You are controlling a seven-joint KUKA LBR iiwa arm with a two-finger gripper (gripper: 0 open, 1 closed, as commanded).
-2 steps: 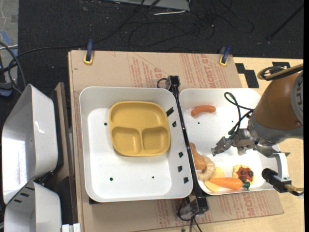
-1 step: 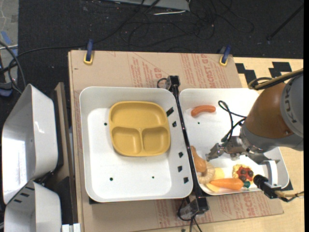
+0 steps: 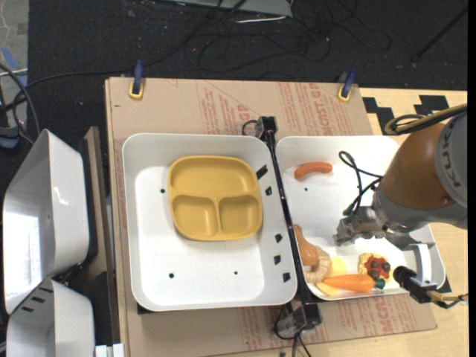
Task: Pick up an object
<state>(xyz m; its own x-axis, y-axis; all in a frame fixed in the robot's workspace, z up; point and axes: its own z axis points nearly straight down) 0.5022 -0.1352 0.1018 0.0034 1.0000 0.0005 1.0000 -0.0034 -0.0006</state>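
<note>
Bright, even overhead light. Glare washes out the glossy white plastic bin [image 3: 44,207] at nine o'clock. Shadows are soft; the dark floor [image 3: 223,43] at twelve o'clock looks grainy.

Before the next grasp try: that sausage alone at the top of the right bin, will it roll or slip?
Probably rolls: the sausage is a slim rounded tube lying flat on the smooth floor of the right bin, with nothing beside it to stop it. Its glossy skin hints at hard plastic, so likely stiff, light and slippery. Its slight curve may limit rolling to a rock or pivot.

Upside-down red print on cardboard [image 3: 312,110] (not legible)
</note>
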